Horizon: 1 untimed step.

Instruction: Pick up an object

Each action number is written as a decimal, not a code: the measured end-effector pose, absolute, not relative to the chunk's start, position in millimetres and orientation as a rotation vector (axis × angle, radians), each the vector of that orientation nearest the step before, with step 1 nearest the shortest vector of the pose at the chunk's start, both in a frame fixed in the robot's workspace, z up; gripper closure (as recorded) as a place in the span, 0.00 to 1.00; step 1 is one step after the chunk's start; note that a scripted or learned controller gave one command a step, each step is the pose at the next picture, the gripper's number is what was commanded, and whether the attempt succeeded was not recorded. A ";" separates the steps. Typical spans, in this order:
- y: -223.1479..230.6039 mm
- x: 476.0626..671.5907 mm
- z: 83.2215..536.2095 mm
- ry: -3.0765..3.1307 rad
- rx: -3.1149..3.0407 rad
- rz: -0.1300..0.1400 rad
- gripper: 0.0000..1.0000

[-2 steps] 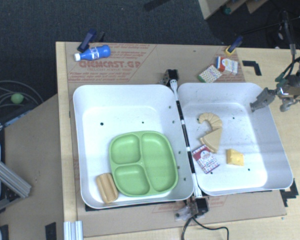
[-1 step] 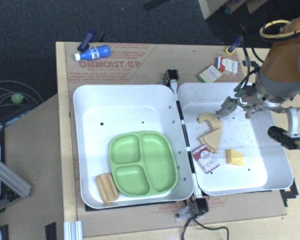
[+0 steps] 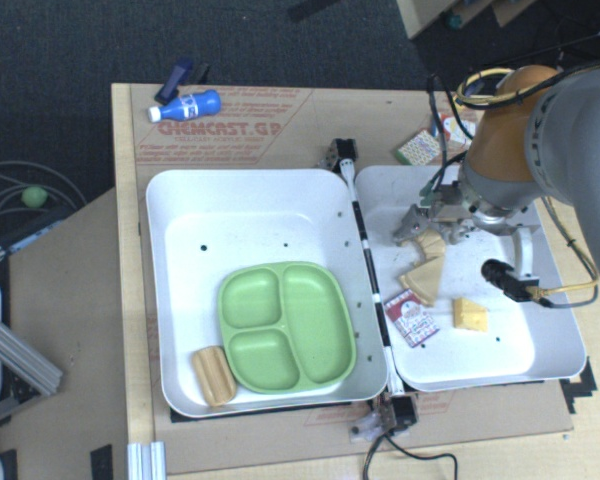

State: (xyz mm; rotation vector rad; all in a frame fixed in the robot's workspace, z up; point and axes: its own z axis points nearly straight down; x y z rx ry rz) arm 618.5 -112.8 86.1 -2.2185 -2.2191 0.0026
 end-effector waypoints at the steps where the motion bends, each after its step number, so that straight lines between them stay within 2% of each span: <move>1: -113.0 619.8 97.6 -2.222 -2.221 -0.001 1.00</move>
